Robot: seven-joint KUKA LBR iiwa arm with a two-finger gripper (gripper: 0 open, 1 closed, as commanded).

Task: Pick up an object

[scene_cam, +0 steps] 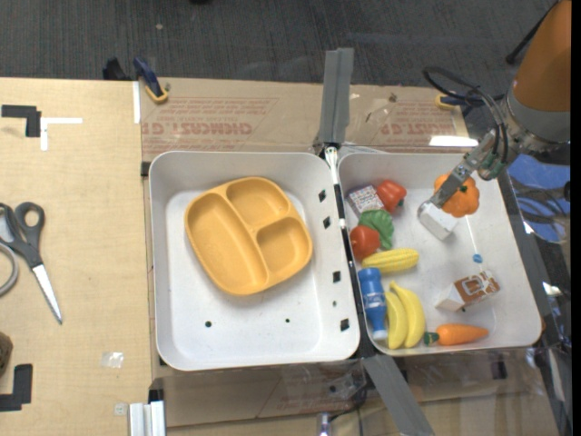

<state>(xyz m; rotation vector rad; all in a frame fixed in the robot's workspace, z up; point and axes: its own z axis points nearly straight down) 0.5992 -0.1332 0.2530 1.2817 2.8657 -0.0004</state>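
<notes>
— Brown cardboard covers the bench [82, 198], and two white bins sit on it side by side. Why does the arm lean in over the right bin [517, 271] and not the left bin [172, 334]?

— Likely because the left one has just a yellow divided plate [250, 234], broad and flat, a poor thing to pinch. The right one is crowded with small toys: a tomato [364, 240], corn [390, 261], bananas [406, 316], a carrot [458, 335], a blue bottle [371, 296].

— And the gripper [465, 182]?

— It hangs low at the far side of the right bin, right against an orange fruit [461, 202]. That fruit sits apart from the pile along the divider, so it looks like the easy target — room on every side.

— Are the jaws closed on it?

— That cannot be told; the fruit overlaps the tip, and whether it is gripped or merely touched is unclear. A pale block [436, 219] lies just beside it and could get nudged.
</notes>
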